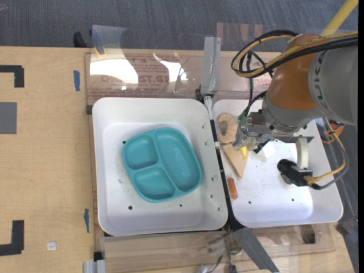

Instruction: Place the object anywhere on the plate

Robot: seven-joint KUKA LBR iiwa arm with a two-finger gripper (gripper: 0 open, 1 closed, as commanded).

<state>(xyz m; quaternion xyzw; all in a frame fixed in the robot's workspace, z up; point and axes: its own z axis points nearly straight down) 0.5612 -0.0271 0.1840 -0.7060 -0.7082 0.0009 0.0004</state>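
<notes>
Grey arm (318, 78) bent low, end effector (250, 143) pointing down.

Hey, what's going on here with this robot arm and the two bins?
The arm's gripper is down in the right bin, at its left side, over a tan wooden wedge and a round wooden piece. The teal divided plate sits in the left bin with nothing on it, so the placing isn't done yet.
</notes>
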